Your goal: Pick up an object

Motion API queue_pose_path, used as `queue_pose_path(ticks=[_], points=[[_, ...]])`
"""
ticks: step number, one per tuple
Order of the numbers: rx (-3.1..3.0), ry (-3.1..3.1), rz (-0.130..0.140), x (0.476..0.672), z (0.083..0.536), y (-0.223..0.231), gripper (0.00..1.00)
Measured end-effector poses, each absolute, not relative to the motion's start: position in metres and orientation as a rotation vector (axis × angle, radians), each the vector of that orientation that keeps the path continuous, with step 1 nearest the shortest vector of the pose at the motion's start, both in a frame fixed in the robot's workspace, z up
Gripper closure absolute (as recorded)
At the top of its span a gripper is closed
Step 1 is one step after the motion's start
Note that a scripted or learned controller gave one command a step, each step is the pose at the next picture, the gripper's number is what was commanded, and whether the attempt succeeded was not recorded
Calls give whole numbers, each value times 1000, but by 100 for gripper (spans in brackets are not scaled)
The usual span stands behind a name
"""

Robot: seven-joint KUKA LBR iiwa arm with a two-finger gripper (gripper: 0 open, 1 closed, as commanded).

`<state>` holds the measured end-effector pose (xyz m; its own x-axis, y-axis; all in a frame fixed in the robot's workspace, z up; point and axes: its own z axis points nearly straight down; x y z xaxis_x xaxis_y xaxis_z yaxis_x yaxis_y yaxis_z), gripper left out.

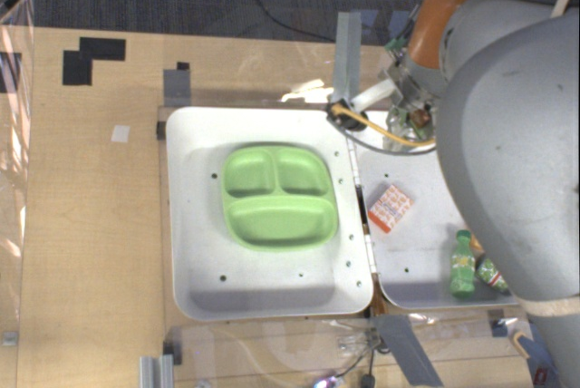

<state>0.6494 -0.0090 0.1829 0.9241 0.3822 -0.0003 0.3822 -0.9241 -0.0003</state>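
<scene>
A green divided plate (pixel 276 197) lies in the middle of the left bin (pixel 195 223). In the right bin (pixel 408 273) a small red-and-white packet (pixel 390 208) lies near the dividing wall, and a green bottle (pixel 462 264) stands by the front right, with another green item (pixel 492 274) beside it, partly under the arm. My gripper (pixel 410 118) hangs over the back of the right bin, behind the packet, with a yellow cable looped around it. The big grey arm covers most of the right bin's right side.
A grey post (pixel 347 51) rises at the back between the two bins. Metal brackets sit at the bins' corners. The wooden bench stretches left, with black marks (pixel 91 58) on it and a clear wall along the left edge.
</scene>
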Motion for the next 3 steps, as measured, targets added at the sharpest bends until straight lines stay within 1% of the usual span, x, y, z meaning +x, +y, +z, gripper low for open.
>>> queue_pose_path(ticks=[1,2,3], points=[[-3123,-329,0,662,227,51,100],[-3124,-322,4,648,182,98,100],[-3123,-325,2,658,163,144,100]])
